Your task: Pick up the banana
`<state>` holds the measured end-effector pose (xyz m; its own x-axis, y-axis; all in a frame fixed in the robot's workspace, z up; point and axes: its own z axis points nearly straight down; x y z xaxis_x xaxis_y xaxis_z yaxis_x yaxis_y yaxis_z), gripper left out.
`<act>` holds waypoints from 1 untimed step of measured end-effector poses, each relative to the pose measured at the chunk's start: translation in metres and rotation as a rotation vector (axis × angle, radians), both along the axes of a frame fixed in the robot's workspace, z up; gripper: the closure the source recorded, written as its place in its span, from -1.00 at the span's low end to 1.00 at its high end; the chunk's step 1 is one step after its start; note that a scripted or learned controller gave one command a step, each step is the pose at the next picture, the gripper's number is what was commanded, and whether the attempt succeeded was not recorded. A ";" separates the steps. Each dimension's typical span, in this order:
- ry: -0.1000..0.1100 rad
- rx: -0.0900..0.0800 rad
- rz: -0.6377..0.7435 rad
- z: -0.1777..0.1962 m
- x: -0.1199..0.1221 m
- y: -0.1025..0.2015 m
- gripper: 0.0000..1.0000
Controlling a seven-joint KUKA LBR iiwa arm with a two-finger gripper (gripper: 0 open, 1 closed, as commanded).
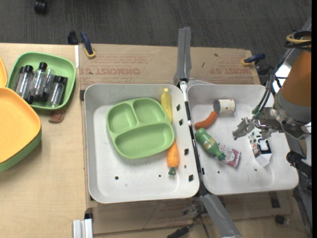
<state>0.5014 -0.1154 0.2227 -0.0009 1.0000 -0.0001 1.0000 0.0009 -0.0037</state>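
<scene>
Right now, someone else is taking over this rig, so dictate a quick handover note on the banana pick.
Tool: over the right bin, nothing visibly between its fingers; open or shut unclear.
Banana: in the left bin, along its right wall, touching the green divided plate's upper right edge; a carrot lies below it.
Done: nothing, banana not yet grasped.
Left: cross to the left bin, grasp the banana, lift.

Legible text: red print on the cardboard sheet (148, 66) under the bins, at twelve o'clock of the left bin (96, 148), upside down, reading "CHEMCUTZ", with a partial repeat toward one o'clock; other labels too small to read.
</scene>
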 end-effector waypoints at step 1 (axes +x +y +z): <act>0.002 -0.002 -0.366 -0.033 0.026 0.052 -1.00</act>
<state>0.5273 -0.0634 0.1897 0.3566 0.9342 -0.0023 0.9342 -0.3566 -0.0049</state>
